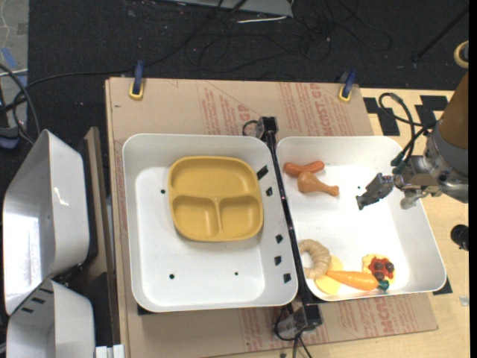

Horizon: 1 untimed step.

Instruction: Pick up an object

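The right bin (417, 237) holds several toy foods. An orange sausage (303, 168) and a tan drumstick (317, 187) lie near its back left corner. At the front lie a pale curled shrimp-like piece (314, 253), an orange carrot (350, 279) and a small yellow piece with red and dark bits (378, 266). My gripper (384, 192) hangs over the right half of this bin, right of the drumstick and apart from it. Nothing shows in its grasp.
The left bin (149, 274) carries a yellow divided plate (216, 198). A black divider (281, 215) runs between the bins. White tubs (41, 215) stand left of the bench. Cables trail over the dark floor behind.
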Each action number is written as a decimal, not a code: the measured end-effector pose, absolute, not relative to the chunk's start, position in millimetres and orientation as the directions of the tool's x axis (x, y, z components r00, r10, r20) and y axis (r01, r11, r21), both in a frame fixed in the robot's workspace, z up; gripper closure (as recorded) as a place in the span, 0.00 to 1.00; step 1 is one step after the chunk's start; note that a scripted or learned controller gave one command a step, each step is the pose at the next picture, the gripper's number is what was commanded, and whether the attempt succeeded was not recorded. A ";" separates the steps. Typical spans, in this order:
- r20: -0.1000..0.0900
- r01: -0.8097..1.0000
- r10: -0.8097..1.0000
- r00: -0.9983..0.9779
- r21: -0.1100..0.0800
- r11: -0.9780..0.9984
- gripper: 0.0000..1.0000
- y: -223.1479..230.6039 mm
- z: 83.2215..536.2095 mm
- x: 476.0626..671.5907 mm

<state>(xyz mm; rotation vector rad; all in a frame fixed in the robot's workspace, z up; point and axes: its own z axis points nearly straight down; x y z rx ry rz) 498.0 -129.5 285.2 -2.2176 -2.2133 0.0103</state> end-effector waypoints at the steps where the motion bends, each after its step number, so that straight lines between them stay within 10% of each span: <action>1: 0.000 1.000 1.000 -0.001 0.000 0.001 0.00 -129.1 290.4 499.7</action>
